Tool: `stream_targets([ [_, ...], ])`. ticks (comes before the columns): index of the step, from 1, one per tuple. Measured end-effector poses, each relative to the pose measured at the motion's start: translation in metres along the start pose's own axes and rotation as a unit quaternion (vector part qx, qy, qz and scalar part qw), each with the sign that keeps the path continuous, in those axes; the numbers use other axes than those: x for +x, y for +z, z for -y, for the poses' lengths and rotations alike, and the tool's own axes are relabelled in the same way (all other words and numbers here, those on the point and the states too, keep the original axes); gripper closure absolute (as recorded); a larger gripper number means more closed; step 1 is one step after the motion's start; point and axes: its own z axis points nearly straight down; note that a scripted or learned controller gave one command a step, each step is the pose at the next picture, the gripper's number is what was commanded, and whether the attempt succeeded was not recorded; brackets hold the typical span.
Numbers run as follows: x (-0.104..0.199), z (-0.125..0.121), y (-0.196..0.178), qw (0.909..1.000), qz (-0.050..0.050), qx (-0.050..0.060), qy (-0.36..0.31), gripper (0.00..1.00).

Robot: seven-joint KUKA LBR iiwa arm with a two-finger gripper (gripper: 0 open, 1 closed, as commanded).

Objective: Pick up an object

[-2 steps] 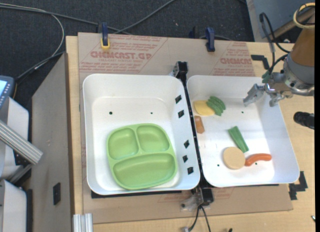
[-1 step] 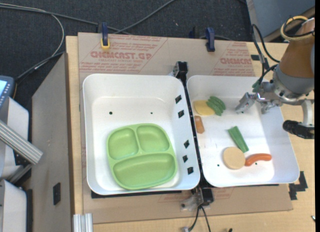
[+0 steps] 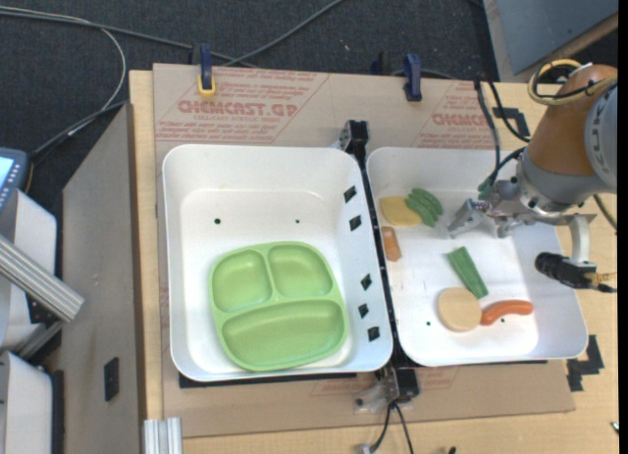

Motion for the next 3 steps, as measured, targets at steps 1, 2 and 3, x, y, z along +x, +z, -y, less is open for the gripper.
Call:
stream_targets([
  [1,0.0,-0.002,-0.015,1.0,0.0,-0.003,0.0,1.0],
  [2,-0.004,0.002,-0.078,1.0,0.002,-0.006,0.0,1.0],
  [3,-0.003,0.0,-0.133,1.0,0.002,-0.007,-0.001,1.0],
])
